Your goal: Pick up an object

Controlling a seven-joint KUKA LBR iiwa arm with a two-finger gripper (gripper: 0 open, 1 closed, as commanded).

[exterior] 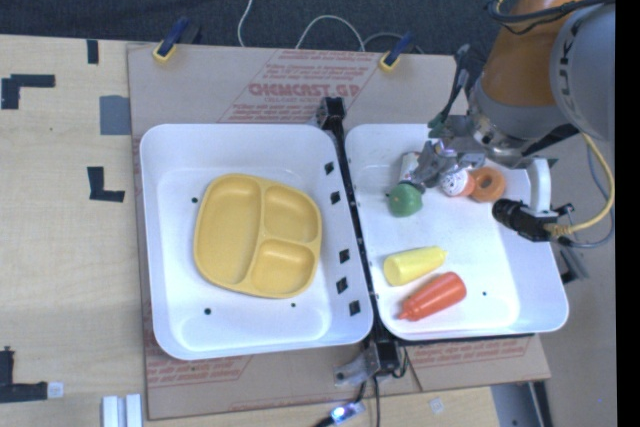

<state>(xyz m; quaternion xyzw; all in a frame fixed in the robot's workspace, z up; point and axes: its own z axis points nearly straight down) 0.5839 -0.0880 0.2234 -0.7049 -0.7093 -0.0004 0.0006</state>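
Note:
My gripper [424, 167] hangs low in the right bin [520, 305], near its back left part. Just below and left of its fingertips lies a green round toy [404, 201], close to or touching them. An orange ring [487, 185] and a small white and red piece [457, 182] lie right of the gripper. A yellow toy [413, 264] and an orange carrot-like toy [434, 296] lie nearer the bin's front. Nothing shows between the fingers.
The left bin [170, 315] holds a yellow divided plate [258, 234]. A black divider [345, 215] runs between the two bins. The arm's orange band [535, 25] and grey wrist rise over the right bin's back right corner. Cables [300, 25] lie behind the bins.

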